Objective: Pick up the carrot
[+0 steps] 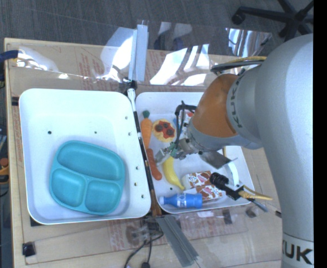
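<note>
Jaws are hidden under the orange wrist, so we cannot tell if they are wide or narrow. We see the carrot (146, 131) lying in the right bin (247, 188), near its left wall, just beside a banana (172, 172). A teal tray (87, 176) sits in the left bin (35, 110).

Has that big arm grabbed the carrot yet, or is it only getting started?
Not yet. The carrot lies in the right bin, close to the bin's left wall, beside the pizza slice and above the banana. The arm's wrist hangs over the bin's middle, near the banana. Reaching the carrot, gripping and lifting all remain.
</note>
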Robot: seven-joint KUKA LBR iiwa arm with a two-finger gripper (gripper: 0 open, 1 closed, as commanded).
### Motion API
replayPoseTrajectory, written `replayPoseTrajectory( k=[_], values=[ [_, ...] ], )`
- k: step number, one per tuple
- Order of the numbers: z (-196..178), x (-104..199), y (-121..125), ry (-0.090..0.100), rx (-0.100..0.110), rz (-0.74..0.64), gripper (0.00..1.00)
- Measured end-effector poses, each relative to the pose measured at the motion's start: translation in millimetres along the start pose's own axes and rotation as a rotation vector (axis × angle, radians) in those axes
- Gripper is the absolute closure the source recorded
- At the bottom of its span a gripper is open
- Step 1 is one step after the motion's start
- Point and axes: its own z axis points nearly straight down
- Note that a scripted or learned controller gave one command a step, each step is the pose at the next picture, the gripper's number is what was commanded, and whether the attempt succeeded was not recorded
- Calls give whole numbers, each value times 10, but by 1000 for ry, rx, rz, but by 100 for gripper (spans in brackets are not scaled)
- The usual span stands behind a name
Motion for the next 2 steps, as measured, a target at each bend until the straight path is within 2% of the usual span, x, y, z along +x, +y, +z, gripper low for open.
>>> replayPoseTrajectory(
  k=[1, 2],
  values=[
    [67, -14, -571, 32, 15, 1, 0],
    [-22, -1, -564, 35, 17, -6, 100]
  ],
)
